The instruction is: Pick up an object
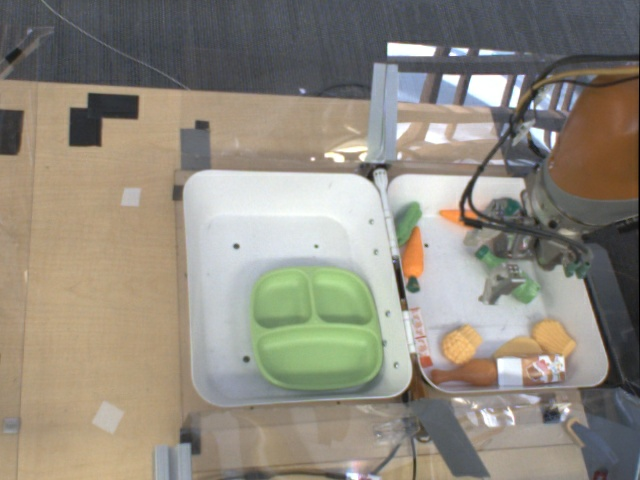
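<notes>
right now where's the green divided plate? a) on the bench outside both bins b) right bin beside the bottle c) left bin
c: the green divided plate lies flat in the left bin, while the bottle sits in the right bin.

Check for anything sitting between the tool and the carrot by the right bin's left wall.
Nothing visible blocks it. The tool hangs over the middle of the right bin, and the carrot lies to its left against the wall, with bare white floor between them. A green piece touches the carrot's far end, not the approach side.
</notes>
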`<action>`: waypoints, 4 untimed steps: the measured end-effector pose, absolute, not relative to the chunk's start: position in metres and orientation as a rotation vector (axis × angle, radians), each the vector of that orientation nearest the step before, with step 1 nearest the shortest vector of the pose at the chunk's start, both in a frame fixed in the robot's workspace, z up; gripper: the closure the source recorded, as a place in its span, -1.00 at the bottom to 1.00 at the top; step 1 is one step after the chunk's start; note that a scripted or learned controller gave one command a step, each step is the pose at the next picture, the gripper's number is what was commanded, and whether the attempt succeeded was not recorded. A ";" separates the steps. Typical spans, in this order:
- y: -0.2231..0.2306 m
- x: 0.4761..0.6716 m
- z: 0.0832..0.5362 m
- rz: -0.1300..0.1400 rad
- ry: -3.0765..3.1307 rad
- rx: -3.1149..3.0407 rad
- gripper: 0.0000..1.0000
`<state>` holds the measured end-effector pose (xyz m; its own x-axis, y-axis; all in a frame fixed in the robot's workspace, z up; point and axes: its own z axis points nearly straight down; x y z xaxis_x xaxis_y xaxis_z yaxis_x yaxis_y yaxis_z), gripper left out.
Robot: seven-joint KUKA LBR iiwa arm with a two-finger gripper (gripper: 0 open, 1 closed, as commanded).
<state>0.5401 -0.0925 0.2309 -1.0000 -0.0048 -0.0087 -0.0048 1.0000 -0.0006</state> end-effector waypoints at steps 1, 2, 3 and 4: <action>-0.081 0.587 0.108 0.002 3.102 0.486 -1.00; -0.086 0.594 0.090 0.004 3.069 0.614 -1.00; -0.082 0.627 0.089 0.002 3.094 0.462 -1.00; -0.100 0.660 0.090 0.000 3.126 0.096 -1.00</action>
<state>0.6605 -0.0996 0.0901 -0.9980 0.0616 -0.0140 0.0616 0.9981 0.0002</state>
